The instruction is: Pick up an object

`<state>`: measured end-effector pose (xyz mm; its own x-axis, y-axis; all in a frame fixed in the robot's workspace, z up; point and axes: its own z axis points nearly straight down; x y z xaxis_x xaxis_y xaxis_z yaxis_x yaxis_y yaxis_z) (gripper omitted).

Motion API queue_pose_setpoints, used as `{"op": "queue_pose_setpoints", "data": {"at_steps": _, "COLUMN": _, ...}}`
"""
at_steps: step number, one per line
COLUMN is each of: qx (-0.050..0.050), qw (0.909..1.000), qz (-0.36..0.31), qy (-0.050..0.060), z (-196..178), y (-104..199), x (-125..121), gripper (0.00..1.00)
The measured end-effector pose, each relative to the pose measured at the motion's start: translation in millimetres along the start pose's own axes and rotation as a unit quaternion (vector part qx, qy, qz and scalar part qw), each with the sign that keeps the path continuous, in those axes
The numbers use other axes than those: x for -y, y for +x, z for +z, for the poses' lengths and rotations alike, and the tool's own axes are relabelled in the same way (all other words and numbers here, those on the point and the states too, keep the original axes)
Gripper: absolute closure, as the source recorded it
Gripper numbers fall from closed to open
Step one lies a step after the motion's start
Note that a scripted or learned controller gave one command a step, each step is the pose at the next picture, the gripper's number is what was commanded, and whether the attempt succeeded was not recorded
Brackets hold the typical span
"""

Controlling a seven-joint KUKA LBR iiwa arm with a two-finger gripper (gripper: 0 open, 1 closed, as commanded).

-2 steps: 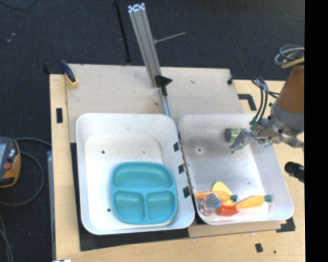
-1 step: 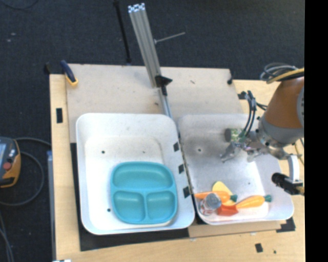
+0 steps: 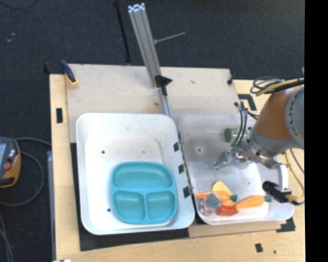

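Blue divided tray (image 3: 144,192) lies in the left bin (image 3: 102,128); gripper (image 3: 225,159) hangs over the right bin (image 3: 205,133).

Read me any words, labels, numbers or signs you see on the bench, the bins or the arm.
None can be read.
Checkerboard marker on top of the metal post: a pattern, no text.
Orange device at the left edge: has small marks, too blurred to read.
Blue tray, white bins and arm: no lettering visible.
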<state>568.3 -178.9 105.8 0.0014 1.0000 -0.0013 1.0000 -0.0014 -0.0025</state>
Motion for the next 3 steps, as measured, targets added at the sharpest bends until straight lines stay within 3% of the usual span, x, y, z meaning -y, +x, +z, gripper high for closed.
{"op": "queue_pose_setpoints", "data": {"at_steps": 1, "qx": 0.001, "qw": 1.0, "qz": 0.002, "qy": -0.004, "z": -14.4, "y": -1.3, "x": -1.7, "gripper": 1.0}}
{"op": "queue_pose_setpoints", "data": {"at_steps": 3, "qx": 0.001, "qw": 1.0, "qz": -0.002, "qy": -0.005, "z": -124.9, "y": -10.7, "x": -12.4, "gripper": 1.0}}
